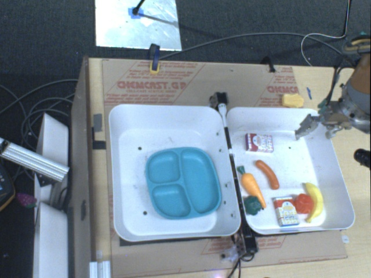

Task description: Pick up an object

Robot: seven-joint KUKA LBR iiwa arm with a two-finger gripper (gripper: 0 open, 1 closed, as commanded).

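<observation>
The right bin (pixel 339 181) holds a red and white box (pixel 259 143), a sausage (pixel 268 174), a carrot (pixel 253 189) and a green broccoli piece (pixel 252 204). Along its front lie a small carton (pixel 286 211), a red tomato (pixel 302 202) and a banana (pixel 315 200). My gripper (pixel 317 128) hangs over the bin's back right corner, above and to the right of the red and white box. It is open, with nothing between its fingers.
The left bin (pixel 124 149) carries a blue divided plate (pixel 183 182). A yellow block (pixel 293 101) lies on the bench behind the right bin. A clamp (pixel 220 101) sits where the two bins meet at the back.
</observation>
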